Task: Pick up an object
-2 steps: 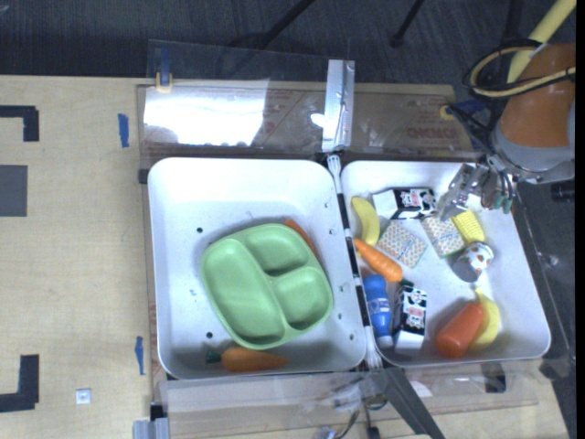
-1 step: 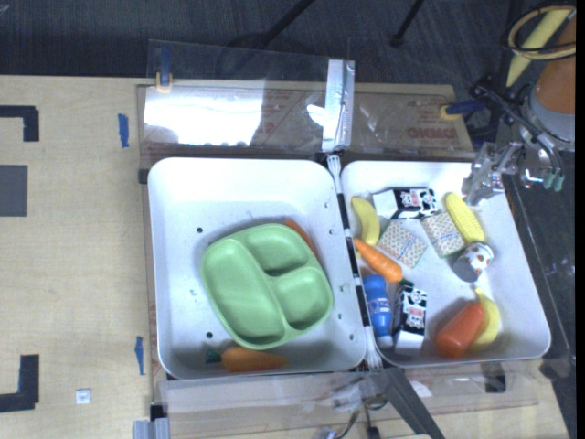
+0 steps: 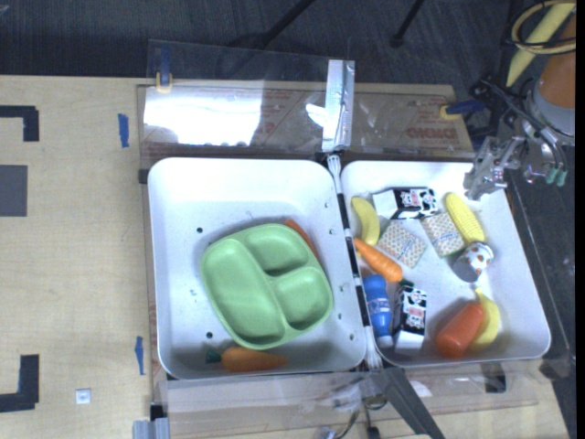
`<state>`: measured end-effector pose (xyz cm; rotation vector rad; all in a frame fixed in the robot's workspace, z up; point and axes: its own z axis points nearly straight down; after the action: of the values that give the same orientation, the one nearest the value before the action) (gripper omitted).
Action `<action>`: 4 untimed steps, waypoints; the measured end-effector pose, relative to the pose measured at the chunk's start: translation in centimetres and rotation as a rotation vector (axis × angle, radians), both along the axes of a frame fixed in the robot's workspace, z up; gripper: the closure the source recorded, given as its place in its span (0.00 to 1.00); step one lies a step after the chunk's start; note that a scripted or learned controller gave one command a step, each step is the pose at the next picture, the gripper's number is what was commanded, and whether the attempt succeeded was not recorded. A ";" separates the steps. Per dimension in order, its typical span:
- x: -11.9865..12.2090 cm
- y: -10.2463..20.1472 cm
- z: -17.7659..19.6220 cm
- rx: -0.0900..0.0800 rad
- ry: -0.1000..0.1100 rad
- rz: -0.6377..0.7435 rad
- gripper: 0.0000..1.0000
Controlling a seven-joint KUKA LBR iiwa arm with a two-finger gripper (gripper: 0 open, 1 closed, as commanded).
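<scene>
Camera view from above the counter showed us the grey robot arm's jaws (image 3: 486, 174) hovering over the back right corner of the right-hand shallow white bin (image 3: 530, 273), and we could not tell how they stood or whether anything sat between them. We judged the pick not yet made: every candidate lay in the bins. In the right bin we counted one yellow plastic corn cob (image 3: 463, 217), two yellow bananas, one orange carrot (image 3: 377, 259), one blue bottle (image 3: 377, 305), one red-orange pepper-like toy (image 3: 459, 328), two cow-print cartons and two patterned packets. The left-hand white bin (image 3: 174, 245) held one green divided plastic tray (image 3: 265, 283) and one more carrot at its front.
</scene>
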<state>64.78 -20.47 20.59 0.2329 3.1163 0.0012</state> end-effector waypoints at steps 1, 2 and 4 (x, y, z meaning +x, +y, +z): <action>0.0 0.0 0.0 0.000 0.000 0.000 0.00; 0.2 -0.1 1.0 0.000 -0.009 -0.003 1.00; -1.2 -1.9 8.6 -0.004 0.008 0.380 1.00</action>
<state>63.55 -22.32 29.20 -0.3607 3.1120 -0.0013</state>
